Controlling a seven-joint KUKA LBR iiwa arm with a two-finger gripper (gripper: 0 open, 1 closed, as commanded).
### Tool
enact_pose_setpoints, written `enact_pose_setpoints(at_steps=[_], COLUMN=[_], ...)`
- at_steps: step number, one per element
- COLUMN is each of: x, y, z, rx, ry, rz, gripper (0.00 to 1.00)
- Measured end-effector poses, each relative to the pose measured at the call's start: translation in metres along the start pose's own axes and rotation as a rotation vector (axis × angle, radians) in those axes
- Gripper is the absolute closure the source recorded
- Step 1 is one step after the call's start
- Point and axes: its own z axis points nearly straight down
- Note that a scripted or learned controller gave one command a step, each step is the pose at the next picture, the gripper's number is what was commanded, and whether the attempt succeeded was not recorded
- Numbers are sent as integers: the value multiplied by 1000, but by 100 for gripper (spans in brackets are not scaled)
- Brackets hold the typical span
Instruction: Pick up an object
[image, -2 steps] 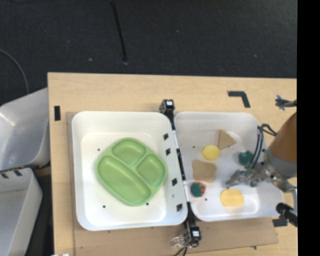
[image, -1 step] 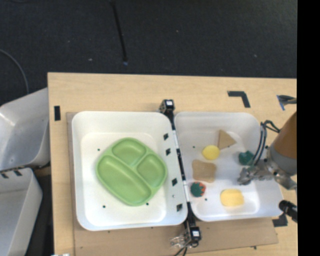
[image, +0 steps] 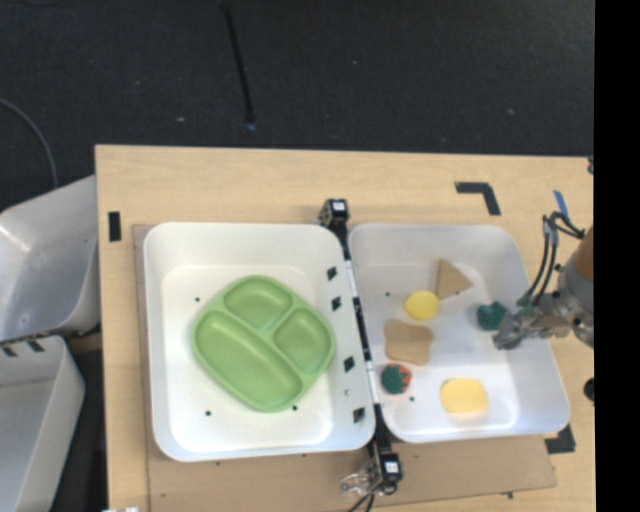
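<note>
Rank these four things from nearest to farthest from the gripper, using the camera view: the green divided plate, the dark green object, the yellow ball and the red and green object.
From the gripper:
1. Dark green object, right beside it in the right bin.
2. Yellow ball, mid right bin.
3. Red and green object, by the right bin's left wall.
4. Green divided plate, in the left bin.

R bin (image: 500, 240): gripper (image: 507, 335) beside teal object (image: 489, 316) (touching? unclear) | L bin (image: 160, 300): green tray (image: 262, 342)

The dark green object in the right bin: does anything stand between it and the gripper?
Nothing visible does. The gripper sits just right of the dark green object, with bare floor of the right bin around them. The yellow ball lies farther left.
</note>
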Motion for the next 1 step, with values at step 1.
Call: enact_pose_setpoints(at_steps=[1], x=[2], y=[1], z=[-64], rx=[0], ry=[0], rz=[-1], gripper=[100])
